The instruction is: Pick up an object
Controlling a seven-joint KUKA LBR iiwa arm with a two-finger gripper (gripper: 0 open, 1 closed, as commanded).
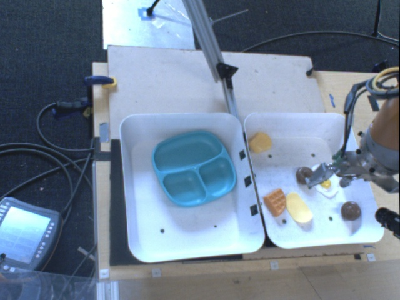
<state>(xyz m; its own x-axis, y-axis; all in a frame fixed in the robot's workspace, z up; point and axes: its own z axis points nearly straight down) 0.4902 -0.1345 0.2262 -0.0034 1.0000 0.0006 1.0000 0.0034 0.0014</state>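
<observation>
tool [317, 172] beside round brown ball [304, 175].

**Where everything sits on the table**

Two bins sit side by side on the table [187, 80]. The left bin [134, 186] has a tray with three parts [194, 167] lying in its middle. The right bin [294, 127] holds several small things. A roundish piece [260, 142] lies near its back left corner. A waffle piece [274, 202] lies near the front left, and a long oval piece [299, 208] touches it on the right. A small ball [350, 211] lies near the front right corner. Another small ball [304, 175] lies in the middle, with a flat egg piece [327, 187] just to its right. The gripper [325, 170] reaches in from the right, just above those two. A pole [203, 27] leans over the back of the table. A screen pad [25, 230] lies far left, off the table.
</observation>
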